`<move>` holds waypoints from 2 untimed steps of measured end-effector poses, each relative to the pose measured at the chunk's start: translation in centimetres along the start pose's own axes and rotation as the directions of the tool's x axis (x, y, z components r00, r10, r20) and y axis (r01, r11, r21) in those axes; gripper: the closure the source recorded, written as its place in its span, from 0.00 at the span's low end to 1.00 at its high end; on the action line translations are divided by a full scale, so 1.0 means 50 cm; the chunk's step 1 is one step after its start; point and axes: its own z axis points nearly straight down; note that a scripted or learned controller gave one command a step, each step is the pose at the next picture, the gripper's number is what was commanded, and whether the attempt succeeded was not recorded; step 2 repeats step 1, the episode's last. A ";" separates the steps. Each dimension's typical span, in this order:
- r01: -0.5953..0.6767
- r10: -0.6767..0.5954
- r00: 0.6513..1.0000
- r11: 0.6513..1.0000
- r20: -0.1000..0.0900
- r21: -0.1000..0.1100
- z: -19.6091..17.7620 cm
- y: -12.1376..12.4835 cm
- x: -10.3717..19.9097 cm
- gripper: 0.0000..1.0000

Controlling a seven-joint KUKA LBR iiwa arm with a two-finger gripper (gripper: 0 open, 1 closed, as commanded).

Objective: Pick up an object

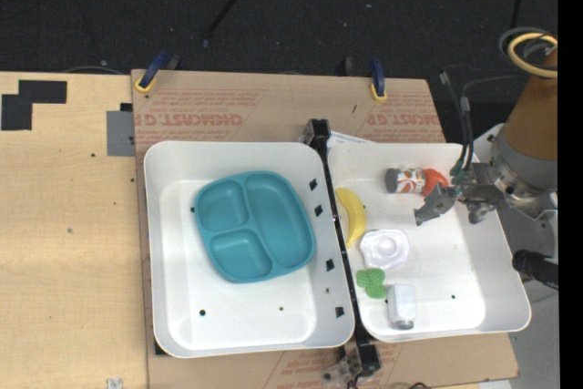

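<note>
Hovering with dark metal fingers spread and holding nothing, gripper (pixel 453 207) over smooth white bin (pixel 474 287), curved yellow banana (pixel 352 214) left, glossy teal divided plate (pixel 253 226) farther left.

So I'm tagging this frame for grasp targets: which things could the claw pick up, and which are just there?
Could be picked, all in the right bin:
banana
white cup
green toy
white block
red and grey item, nearest the claw

Just there:
teal divided plate in the left bin
clamps
</note>
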 end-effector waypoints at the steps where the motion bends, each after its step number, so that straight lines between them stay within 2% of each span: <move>1: 0.036 -0.036 0.999 0.999 0.000 -0.004 -0.118 -0.046 0.074 0.00; 2: 0.036 -0.036 0.999 0.999 0.000 -0.004 -0.118 -0.046 0.074 0.00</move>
